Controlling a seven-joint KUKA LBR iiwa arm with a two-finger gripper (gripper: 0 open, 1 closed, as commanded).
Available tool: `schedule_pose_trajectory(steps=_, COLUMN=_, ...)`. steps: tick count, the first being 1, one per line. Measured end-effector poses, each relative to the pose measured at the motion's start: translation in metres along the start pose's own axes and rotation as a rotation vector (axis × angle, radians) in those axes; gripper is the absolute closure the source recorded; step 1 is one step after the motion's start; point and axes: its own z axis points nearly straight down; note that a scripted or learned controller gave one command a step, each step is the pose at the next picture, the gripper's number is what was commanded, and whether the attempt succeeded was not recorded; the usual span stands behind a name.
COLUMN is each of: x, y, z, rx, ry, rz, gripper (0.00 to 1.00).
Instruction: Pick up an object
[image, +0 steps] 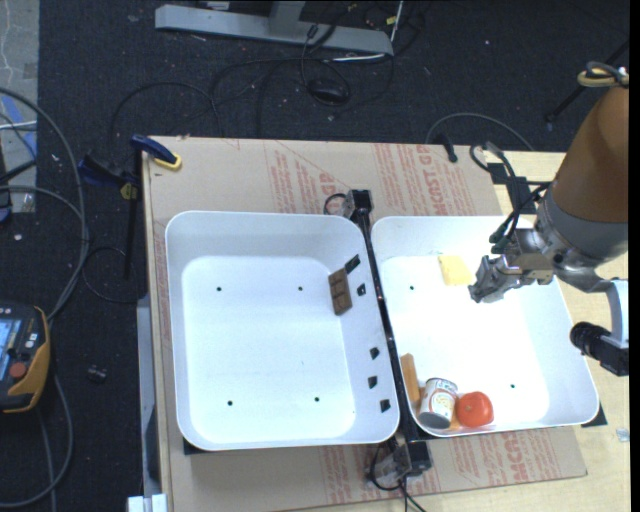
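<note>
While the arm hung over the right bin, its hand sat just right of the yellow block, low near the bin floor, nothing visibly between its tips (whether it was spread or pressed together, I couldn't tell). Looked like the approach step, no grab made. Next it needed to slide left over the block and close. The tomato, can and carrot stick sat well apart in the near corner; a brown piece lay in the left bin.

One fixed overhead camera looks slantwise onto both bins.
</note>
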Motion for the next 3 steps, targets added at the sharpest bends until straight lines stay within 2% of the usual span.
schedule_pose_trajectory(steps=2, x=0.095, y=0.025, z=0.041, rx=0.001, ry=0.000, rz=0.001, gripper=1.00)
schedule_pose_trajectory(steps=3, x=0.145, y=0.046, z=0.058, rx=0.001, ry=-0.001, rz=0.001, gripper=1.00)
